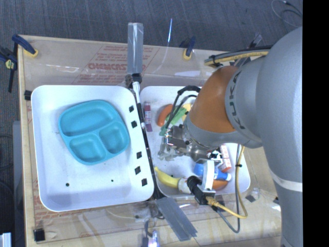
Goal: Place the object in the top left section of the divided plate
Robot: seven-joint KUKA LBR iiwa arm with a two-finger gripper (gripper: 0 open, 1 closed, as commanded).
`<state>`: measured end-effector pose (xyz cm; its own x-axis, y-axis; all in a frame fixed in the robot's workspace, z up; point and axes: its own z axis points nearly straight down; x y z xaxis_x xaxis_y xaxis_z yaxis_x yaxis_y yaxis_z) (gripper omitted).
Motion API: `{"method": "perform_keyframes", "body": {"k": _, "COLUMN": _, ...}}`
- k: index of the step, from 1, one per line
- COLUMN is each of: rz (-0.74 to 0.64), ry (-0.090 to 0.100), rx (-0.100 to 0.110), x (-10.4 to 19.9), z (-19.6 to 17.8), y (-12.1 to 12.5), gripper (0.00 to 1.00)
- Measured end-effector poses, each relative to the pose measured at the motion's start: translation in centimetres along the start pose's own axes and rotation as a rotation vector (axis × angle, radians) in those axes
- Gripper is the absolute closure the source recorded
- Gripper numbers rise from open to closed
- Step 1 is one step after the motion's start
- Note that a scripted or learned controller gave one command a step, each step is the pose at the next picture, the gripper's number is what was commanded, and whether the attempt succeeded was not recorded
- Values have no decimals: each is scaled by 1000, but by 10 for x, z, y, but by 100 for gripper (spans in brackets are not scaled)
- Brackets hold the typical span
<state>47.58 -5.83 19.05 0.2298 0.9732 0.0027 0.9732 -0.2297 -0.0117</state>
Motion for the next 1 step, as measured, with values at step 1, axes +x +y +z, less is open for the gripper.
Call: {"method": "perform_keyframes", "body": {"k": 1, "rz": -18, "ry": -2, "rx": -10, "x": -58, "z": -66, "y": 27, "gripper": 100}}
